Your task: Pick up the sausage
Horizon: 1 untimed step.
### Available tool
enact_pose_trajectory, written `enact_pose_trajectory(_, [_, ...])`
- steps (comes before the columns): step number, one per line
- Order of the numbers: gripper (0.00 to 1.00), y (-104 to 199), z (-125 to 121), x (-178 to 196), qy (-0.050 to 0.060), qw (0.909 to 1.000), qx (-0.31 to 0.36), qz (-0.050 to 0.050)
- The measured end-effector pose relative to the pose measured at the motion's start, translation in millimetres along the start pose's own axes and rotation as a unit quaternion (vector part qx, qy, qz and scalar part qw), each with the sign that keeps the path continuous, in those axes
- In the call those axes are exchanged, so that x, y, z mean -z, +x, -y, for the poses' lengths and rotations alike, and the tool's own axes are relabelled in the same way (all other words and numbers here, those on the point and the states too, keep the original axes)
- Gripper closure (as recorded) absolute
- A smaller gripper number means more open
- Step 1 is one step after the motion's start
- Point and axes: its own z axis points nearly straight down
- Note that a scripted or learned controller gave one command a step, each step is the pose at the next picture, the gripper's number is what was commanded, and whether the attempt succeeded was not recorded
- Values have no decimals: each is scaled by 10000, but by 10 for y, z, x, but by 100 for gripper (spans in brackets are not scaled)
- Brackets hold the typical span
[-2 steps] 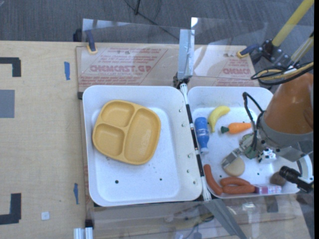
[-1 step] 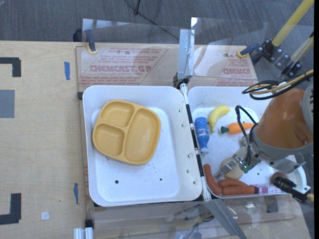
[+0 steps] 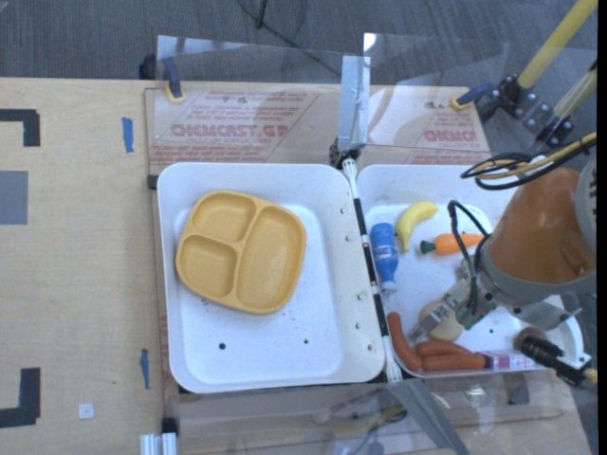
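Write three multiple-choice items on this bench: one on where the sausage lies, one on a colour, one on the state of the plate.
1. Where does the sausage lie?
A. On the yellow plate
B. In the right bin, at its near edge
C. On the wooden bench outside the bins

2. What colour is the bottle by the divider?
A. Blue
B. Green
C. Red

3. What state is the divided plate in?
A. Turned upside down
B. Right way up with nothing in its compartments
C. Stacked on the banana

Answers:
1 B, the red sausages lie along the near wall of the right bin, below the tool.
2 A, its body is blue with a white cap.
3 B, its three bare compartments face up, in the left bin; the banana lies in the right bin.
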Motion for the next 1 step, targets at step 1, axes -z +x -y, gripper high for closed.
enact_pose_trajectory(1, [0, 0, 0, 0, 0, 10000, 0, 0])
